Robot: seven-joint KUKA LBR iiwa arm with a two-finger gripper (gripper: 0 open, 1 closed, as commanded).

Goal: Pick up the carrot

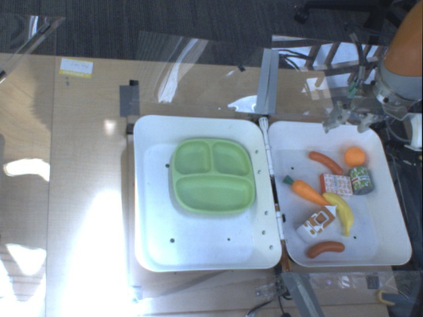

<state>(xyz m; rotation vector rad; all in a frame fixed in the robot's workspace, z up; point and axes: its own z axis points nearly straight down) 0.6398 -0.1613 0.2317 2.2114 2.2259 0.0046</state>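
Lying in the right bin (390, 240), toward its left wall, the carrot (306, 190) points its green tip to the far left and its orange body to the near right; it touches no gripper, and the near end of it sits just beside a red-and-white packet (336, 184). Far of the packet lies a sausage (325, 162), slanted; right of that sits an orange (355, 156), and just near the orange a small green can (361, 180) leans against the packet's right side. A banana (340, 212) runs from the packet toward the near right; a small white carton with a brown print (316, 222) lies at its left, touching it; a second sausage (325, 248) rests nearest of all, close to the bin's near wall.

The left bin (152, 243) holds a green divided plate (213, 176), three compartments showing, set somewhat far of centre.

The arm (402, 65) enters at the far right, its orange band above a grey wrist; the gripper (346, 119) hangs over the far rim of the right bin, well apart from the carrot; whether its fingers are parted or together cannot be told from this view; nothing is seen between them.
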